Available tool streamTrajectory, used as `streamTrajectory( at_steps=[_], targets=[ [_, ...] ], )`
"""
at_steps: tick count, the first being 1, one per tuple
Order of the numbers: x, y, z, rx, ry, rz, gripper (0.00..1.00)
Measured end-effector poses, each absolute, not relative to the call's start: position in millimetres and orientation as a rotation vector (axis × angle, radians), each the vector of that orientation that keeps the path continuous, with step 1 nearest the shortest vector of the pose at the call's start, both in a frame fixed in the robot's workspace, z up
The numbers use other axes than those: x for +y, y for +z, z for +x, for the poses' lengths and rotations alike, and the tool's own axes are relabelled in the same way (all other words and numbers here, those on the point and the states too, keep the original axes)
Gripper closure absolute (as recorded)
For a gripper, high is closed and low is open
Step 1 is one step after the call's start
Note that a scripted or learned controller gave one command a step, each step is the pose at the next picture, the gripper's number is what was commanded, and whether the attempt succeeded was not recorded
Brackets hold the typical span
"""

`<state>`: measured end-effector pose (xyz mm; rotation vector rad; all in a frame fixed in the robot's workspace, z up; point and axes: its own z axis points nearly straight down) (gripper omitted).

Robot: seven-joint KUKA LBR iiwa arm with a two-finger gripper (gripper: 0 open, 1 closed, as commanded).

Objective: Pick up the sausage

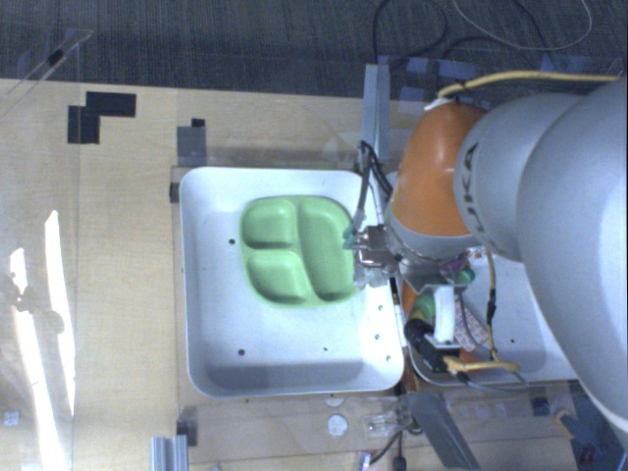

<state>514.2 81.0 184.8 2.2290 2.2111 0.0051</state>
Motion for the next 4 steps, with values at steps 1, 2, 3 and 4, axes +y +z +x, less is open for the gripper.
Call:
streamTrajectory(
  at_steps=[1,2,3,4],
  targets=[
    [4,184,521.3,2.38,0.003,2.047,1.0],
    [5,195,523.2,2.384,0.009,2.038,1.0],
    [6,206,525.1,2.387,0.014,2.028,1.0],
    [8,217,527.0,2.39,0.02,2.019,1.0]
  ],
)
